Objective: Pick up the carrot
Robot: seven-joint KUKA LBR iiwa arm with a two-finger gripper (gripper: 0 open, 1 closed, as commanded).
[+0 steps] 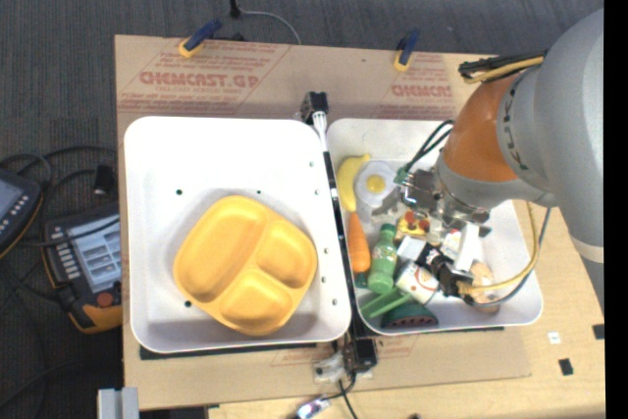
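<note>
Hidden: the grey arm (549, 132) with its orange band covers the far-right part of the right bin (510, 314); the small things under it are partly covered and hard to name.
Pincer: the pincer (437, 235) hangs over the middle of the right bin, amid the clutter; whether it is apart or together cannot be told, and nothing is seen clamped in it.
Carrot, place: the carrot (359, 245) lies in the right bin, against its left wall, left of the pincer and apart from it.
Carrot, axis: its long axis runs near to far, along the wall; the narrower end appears to point far.
Left bin: the left bin (157, 162) holds a yellow divided plate (245, 260) with three compartments, lying toward the near side.
Right bin: a yellow banana (350, 174) and a fried egg (376, 183) lie far of the carrot; a green bottle (383, 255) lies just right of it; a dark green piece (402, 311) lies at the near wall.
Worktop: both bins rest on the brown printed worktop (196, 78).
</note>
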